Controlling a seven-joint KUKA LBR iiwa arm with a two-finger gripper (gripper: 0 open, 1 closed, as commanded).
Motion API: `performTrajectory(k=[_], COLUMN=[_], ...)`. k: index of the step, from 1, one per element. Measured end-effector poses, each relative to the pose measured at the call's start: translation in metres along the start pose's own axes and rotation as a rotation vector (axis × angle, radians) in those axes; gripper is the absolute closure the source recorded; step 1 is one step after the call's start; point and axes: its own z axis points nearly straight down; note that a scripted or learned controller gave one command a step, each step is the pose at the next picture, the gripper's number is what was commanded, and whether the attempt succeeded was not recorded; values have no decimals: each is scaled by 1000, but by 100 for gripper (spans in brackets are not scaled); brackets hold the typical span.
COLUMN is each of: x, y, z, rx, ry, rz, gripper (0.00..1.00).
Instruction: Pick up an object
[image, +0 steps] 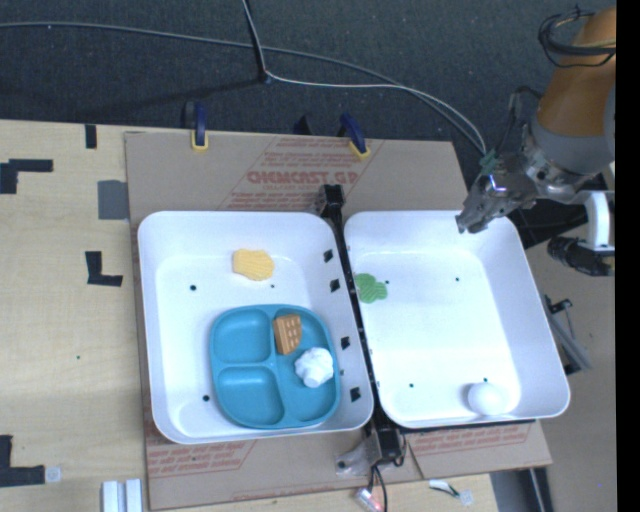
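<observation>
While the gripper hangs over the right bin's far corner, its opening unreadable from here, it should centre over the green piece by the divider before descending.

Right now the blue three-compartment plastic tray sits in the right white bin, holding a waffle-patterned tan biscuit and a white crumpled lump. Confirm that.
Not quite. The camera view shows the blue three-compartment plastic tray in the left white bin, not the right one. It does hold the waffle-patterned tan biscuit and the white crumpled lump.
</observation>
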Motion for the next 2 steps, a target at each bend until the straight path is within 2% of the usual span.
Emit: performTrajectory(k=[1, 2], x=[49, 106], y=[-7, -2], z=[7, 8], rx=[2, 1], ry=[1, 1], rz=[-3, -4], gripper=[100, 100])
